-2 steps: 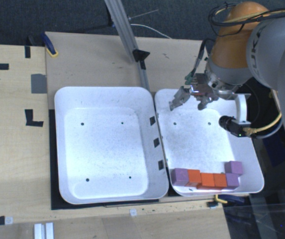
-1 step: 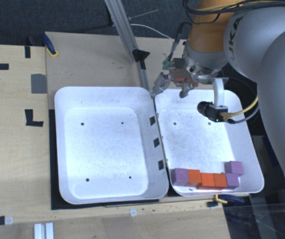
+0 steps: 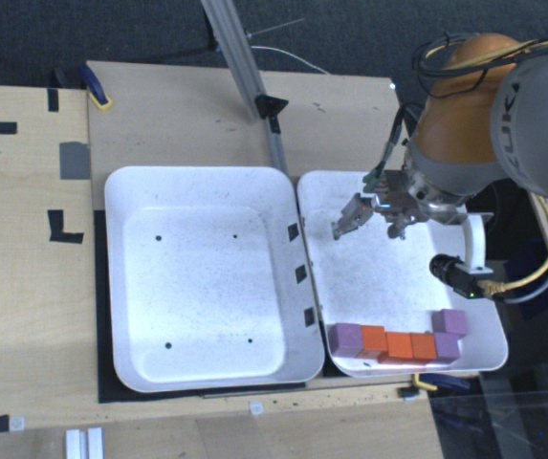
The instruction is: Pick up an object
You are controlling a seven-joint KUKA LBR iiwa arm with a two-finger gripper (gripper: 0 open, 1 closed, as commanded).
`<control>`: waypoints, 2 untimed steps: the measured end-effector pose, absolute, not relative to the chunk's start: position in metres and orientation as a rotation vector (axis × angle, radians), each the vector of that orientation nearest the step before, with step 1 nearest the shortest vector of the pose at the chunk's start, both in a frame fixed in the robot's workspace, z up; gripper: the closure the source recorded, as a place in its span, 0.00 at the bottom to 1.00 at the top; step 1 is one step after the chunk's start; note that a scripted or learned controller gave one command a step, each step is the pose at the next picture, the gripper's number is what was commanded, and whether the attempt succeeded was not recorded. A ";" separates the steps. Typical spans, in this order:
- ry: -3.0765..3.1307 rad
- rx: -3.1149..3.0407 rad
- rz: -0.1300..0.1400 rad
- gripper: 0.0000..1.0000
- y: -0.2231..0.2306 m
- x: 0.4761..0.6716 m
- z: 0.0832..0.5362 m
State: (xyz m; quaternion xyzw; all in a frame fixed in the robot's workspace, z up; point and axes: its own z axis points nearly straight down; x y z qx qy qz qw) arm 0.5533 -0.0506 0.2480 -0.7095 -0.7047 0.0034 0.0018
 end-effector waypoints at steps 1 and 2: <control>-2.222 -2.218 0.002 1.00 -0.045 0.557 0.259; -2.227 -2.220 -0.005 1.00 -0.036 0.574 0.308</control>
